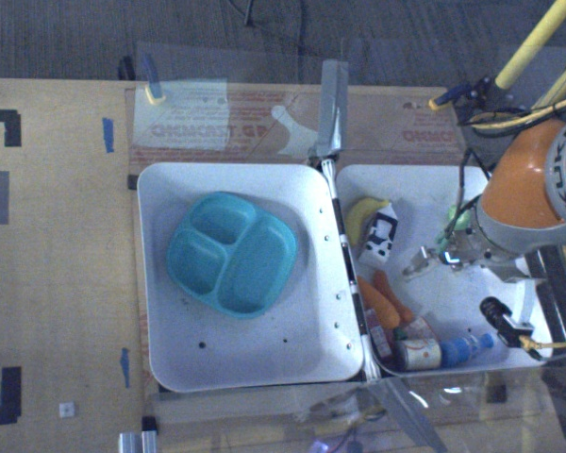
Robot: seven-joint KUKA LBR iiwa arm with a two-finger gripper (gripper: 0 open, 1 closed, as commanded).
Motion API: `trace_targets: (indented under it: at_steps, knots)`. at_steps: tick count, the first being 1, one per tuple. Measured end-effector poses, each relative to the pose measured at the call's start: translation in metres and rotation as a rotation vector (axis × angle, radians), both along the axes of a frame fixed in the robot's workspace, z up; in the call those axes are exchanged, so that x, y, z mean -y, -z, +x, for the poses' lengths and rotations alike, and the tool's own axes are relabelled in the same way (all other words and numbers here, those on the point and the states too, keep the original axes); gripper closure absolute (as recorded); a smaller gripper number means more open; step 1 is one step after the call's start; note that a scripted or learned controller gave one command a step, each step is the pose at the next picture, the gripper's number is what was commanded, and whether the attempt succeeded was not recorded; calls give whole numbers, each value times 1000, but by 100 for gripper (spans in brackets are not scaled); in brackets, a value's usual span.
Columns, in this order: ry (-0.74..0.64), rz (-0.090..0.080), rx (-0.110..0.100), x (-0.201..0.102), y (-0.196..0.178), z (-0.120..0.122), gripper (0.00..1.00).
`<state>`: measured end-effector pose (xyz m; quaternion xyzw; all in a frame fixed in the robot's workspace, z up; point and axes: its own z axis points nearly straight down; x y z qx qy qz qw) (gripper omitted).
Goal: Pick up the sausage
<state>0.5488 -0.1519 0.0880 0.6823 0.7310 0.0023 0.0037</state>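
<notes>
Two white bins sit side by side. Left bin (170, 347): teal divided plate (232, 253). Right bin (424, 182): sausage (393, 295) near the divider, beside a carrot (375, 308); gripper (432, 260) just right of it, grip state cannot be determined

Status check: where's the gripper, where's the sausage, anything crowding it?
Gripper over right bin, nothing seen in it. Sausage on bin floor, below-left of gripper. Carrot lies alongside it; can and bottle close below.
</notes>
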Motion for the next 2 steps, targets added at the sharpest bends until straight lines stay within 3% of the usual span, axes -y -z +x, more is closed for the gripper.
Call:
trace_targets:
  at_steps: [1, 2]
  knots:
    - [81, 1, 0, -33, 0, -68, 0]
    - [-5, 2, -9, -78, -96, -67, 0]
